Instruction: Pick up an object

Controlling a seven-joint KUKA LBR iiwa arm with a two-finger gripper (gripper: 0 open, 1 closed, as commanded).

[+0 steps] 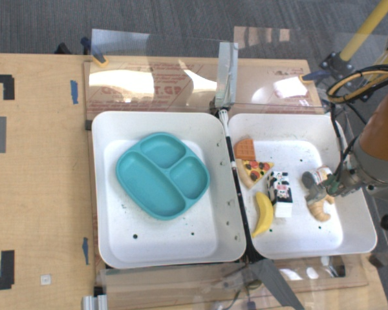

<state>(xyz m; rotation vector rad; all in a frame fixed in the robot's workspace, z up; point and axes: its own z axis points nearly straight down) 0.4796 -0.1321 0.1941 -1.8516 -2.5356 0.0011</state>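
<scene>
We took the right-hand bin (pixel 359 241) as our landmark. Nearest its front wall lay one banana (pixel 264 214), its long axis running front to back, and beside it one small black-and-white carton (pixel 282 192). Toward the bin's right wall one croissant-like pastry (pixel 320 208) lay touching the hand (pixel 328 187), which sat low at that wall with a small pale object (pixel 322 174) and a grey one (pixel 309 181) pressed against it; we could not tell whether the hand was released or clenched. The pastry therefore lay just in front of and below the hand, the nearest candidate by our judgement. Farther back sat one pizza slice (pixel 255 170), then one waffle (pixel 244 149). Left of the bin, the second bin (pixel 110 237) held one teal divided plate (pixel 162 174). Both bins sat on one worktop (pixel 32 173).
</scene>
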